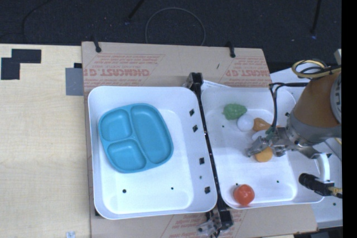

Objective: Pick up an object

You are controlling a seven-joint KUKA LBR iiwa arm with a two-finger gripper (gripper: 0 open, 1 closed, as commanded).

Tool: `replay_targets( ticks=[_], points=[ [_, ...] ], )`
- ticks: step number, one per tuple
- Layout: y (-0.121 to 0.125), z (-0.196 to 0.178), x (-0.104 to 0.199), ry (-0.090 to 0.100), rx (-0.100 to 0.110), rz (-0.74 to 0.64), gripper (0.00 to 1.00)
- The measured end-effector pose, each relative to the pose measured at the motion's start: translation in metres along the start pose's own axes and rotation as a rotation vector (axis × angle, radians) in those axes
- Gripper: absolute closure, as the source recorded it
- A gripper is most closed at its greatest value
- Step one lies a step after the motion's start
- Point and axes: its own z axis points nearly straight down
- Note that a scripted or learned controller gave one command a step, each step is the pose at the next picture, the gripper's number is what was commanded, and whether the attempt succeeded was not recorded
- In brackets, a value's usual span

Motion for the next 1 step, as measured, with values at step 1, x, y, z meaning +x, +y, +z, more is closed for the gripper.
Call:
replay_targets(
  ticks=[1],
  points=[
    [0.0001,-0.0126,-0.0013,-0.001,-0.001,0.004,1.0]
  ],
)
